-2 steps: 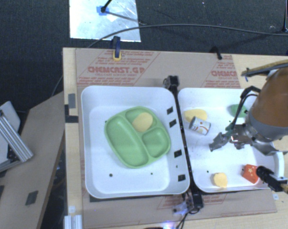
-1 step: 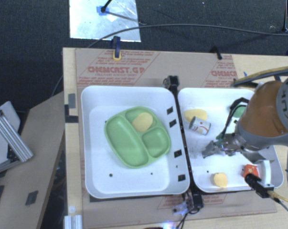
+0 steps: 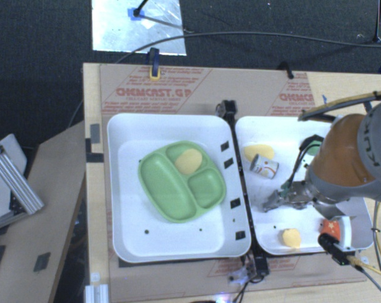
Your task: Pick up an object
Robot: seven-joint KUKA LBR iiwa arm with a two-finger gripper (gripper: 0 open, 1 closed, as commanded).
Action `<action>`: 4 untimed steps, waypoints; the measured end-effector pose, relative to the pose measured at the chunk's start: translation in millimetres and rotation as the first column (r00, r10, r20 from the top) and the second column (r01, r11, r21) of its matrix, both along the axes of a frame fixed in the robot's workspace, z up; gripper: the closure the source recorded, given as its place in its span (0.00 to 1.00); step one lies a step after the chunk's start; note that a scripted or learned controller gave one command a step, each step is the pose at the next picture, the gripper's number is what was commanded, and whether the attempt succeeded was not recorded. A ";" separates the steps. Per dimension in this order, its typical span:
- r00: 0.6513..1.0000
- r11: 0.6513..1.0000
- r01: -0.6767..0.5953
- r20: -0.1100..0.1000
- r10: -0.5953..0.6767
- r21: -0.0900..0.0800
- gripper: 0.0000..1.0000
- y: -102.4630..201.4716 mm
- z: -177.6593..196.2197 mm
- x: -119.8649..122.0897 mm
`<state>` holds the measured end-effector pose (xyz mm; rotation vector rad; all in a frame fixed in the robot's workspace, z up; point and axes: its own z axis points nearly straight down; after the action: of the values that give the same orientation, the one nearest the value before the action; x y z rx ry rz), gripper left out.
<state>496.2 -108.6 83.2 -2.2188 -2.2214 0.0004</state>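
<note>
My gripper (image 3: 272,202) hangs low over the middle of the right bin (image 3: 285,126), reaching in from the right under the orange wrist band. Nothing shows between its fingers. A small can (image 3: 264,166) with a white label lies on its side just above the gripper, with a yellow piece (image 3: 258,151) next to it. A small yellow round object (image 3: 291,237) rests near the right bin's front edge, below and to the right of the gripper. In the left bin (image 3: 130,137) a green divided plate (image 3: 179,182) holds a pale yellow object (image 3: 189,161) in its upper compartment.
A black divider with clips (image 3: 236,182) runs between the two bins. An orange and white part (image 3: 332,230) on the arm sits over the right bin's front right corner. Cables cross the cardboard behind the bins.
</note>
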 end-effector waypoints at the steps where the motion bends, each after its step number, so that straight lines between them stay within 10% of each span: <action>1: 1.000 1.000 0.000 0.004 0.000 -0.001 1.00 -0.2 12.0 1.3; 4: 1.000 1.000 -0.004 0.008 0.004 -0.003 1.00 -5.5 156.0 3.9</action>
<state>500.1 -114.1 239.3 -2.2201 -2.2311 -0.0060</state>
